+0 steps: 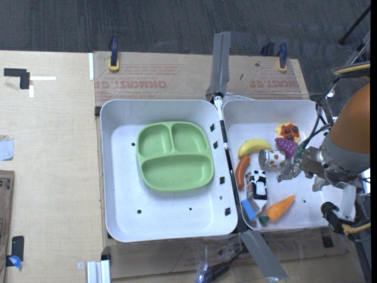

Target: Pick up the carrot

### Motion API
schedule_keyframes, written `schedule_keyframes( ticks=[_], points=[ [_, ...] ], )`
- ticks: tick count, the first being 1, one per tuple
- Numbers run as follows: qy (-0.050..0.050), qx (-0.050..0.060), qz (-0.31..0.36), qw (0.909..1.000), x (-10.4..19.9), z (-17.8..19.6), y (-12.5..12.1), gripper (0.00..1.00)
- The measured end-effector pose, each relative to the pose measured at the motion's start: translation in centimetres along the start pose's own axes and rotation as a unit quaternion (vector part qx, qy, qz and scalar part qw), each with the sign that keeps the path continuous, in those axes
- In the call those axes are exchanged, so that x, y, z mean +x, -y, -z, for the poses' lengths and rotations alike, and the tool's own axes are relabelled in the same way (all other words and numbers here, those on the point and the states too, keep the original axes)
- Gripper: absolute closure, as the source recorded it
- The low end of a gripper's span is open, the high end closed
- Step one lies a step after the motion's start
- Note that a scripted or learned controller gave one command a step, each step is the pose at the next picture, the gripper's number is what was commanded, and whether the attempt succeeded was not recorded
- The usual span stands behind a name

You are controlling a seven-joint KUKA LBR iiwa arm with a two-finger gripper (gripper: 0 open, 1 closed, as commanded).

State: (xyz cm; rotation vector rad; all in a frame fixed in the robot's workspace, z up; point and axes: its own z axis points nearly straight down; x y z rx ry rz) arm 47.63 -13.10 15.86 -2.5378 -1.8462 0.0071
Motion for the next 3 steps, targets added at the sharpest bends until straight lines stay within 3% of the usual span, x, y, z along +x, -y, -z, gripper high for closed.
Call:
schedule_keyframes(
  ticks=[1, 2, 3],
  points=[
    [-0.001, -0.001, 0.107, 0.9942, -2.1, -6.8, -0.7, 0.0],
    [0.002, -0.003, 0.034, 0.9994, 1.7, -6.7, 0.5, 0.0],
    [0.0, -0.002, 0.058, 0.9983, -2.1, -6.8, -0.7, 0.0]
  ],
)
